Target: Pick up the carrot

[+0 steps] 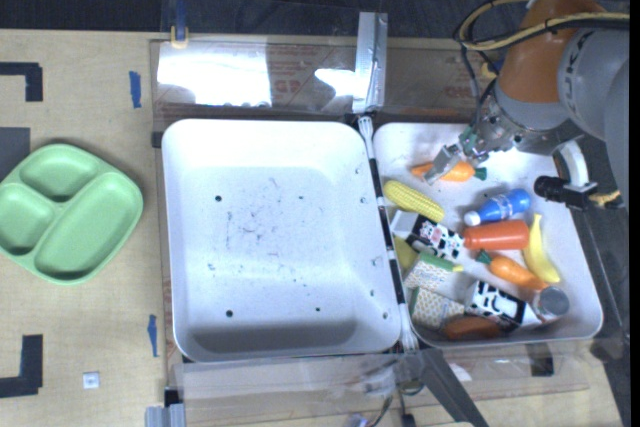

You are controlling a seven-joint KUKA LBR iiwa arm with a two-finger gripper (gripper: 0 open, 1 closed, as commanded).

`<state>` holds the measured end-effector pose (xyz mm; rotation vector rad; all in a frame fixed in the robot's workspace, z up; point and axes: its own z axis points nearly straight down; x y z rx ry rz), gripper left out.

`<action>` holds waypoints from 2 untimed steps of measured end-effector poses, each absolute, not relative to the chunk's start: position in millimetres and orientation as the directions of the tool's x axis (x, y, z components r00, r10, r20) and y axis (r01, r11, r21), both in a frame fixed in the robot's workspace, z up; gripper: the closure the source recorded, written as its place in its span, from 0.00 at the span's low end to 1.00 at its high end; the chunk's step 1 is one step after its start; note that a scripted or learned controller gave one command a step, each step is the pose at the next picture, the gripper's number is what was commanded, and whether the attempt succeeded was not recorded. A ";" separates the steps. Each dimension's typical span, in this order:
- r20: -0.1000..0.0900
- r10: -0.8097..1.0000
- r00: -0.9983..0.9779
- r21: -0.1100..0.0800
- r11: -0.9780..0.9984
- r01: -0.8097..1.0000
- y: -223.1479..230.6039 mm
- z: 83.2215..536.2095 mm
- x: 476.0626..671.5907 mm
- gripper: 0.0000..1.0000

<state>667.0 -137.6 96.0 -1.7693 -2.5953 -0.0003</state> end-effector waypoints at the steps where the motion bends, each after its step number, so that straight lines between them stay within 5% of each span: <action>1: 0.004 0.930 -0.367 -0.006 0.367 0.930 -137.6 104.6 665.5 1.00; 2: -0.002 0.937 -0.348 0.003 0.348 0.937 -89.0 213.6 667.7 1.00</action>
